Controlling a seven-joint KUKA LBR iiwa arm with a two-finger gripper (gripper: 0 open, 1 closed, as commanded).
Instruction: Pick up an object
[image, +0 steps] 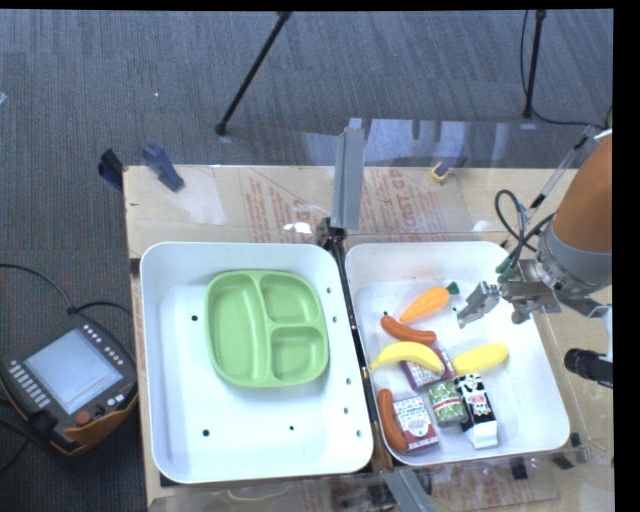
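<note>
Camera view: the metal two-finger gripper (497, 302) is being held over the right white bin (553, 400), its jaws spread and nothing being gripped between them. Smooth plastic toy food is being kept below it: a tapered orange carrot (425, 302), a curved yellow banana (407, 356), a lemon-yellow oblong piece (480, 357), two reddish sausages and small printed cartons. A glossy green three-compartment plate (267, 327) is lying in the left bin (165, 420).

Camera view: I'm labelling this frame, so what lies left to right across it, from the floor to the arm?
Handheld controller → green divided plate → banana → yellow lemon-like piece → claw
</note>
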